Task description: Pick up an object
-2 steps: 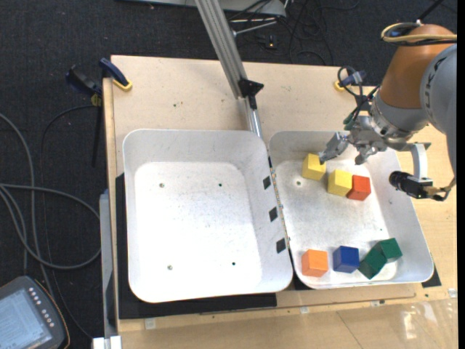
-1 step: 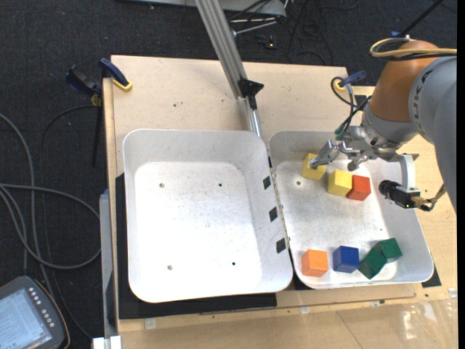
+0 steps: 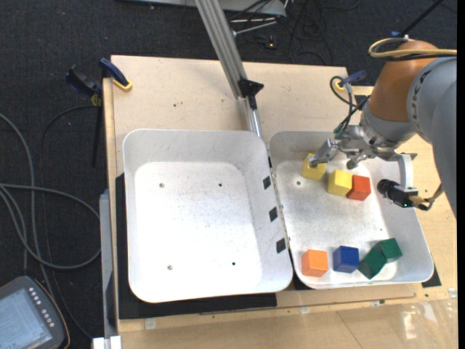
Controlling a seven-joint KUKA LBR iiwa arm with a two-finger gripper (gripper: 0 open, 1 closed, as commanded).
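Well, claw: the two-finger claw [image 3: 325,153] hangs low at the far end of the right white plastic bin [image 3: 418,231]; whether it is spread or closed I cannot tell.
Nearest target: a small yellow cube [image 3: 313,169] sits just under the claw tip, possibly touching it.
Neighbours: a second yellow cube [image 3: 338,182] and a red-orange cube [image 3: 360,187] lie just right of the claw, touching each other.
Advice: straddle the lone cube squarely, keep off the neighbouring pair, then close and lift straight.
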